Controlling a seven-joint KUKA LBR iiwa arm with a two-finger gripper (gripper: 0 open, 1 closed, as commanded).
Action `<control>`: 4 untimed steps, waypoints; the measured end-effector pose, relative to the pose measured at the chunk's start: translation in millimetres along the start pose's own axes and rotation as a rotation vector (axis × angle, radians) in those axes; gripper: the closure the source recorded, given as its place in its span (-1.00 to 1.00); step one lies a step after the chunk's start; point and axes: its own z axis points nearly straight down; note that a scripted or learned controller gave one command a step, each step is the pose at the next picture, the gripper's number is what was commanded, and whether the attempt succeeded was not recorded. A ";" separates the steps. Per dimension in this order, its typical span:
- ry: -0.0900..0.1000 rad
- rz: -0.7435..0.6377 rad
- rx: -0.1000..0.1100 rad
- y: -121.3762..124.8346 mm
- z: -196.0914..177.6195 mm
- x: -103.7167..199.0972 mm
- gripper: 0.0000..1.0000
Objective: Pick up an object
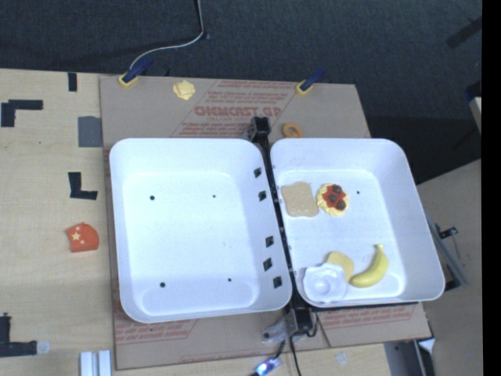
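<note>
Camera view — two shallow white bins (pixel 125 210) side by side on the bench.
Right-hand bin: curved yellow banana (pixel 371 268), tan bread slice (pixel 297 199), red-topped pastry (pixel 333 199), white round lid (pixel 324 281) — gripper state cannot be told.

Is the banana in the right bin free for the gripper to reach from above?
Probably yes. The banana lies in the right bin near its front corner with nothing on top of it. A yellow piece and a white object lie close beside it, and the bin wall is near, so room for the fingers is tight.
</note>
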 end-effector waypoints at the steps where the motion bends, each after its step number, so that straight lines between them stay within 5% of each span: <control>1: 0.003 -0.003 0.008 3.5 5.8 1.2 -1.00; 2: 0.011 -0.007 0.025 0.9 162.6 49.3 -1.00; 3: 0.006 -0.014 0.010 21.8 158.6 134.4 -1.00; 4: 0.008 -0.018 0.008 29.4 136.8 261.8 -1.00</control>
